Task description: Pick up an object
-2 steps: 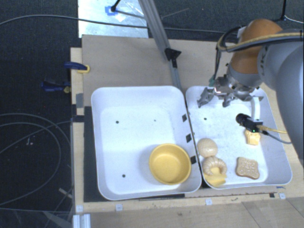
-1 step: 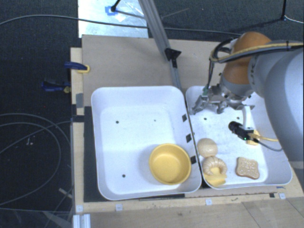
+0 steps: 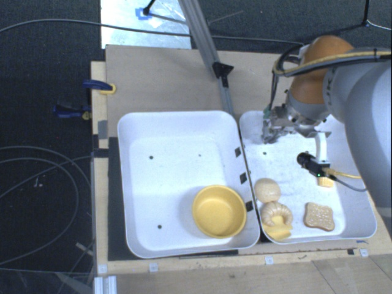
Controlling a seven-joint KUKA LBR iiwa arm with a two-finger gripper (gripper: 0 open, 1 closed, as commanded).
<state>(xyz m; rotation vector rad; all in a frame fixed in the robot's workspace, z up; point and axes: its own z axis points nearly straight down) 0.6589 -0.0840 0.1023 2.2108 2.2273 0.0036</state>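
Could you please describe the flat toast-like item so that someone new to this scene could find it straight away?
Look in the right white bin, at its near end, where three pale food items lie together. The toast slice is the one farthest right, beside the croissant and below the round bun. Unlike those plump, rounded neighbours, it is flat, squarish and speckled brown.

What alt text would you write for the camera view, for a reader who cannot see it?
A grey robot arm's gripper hangs over the far end of the right white bin, which holds a bun, a croissant and a cracker. The left bin holds a yellow bowl.
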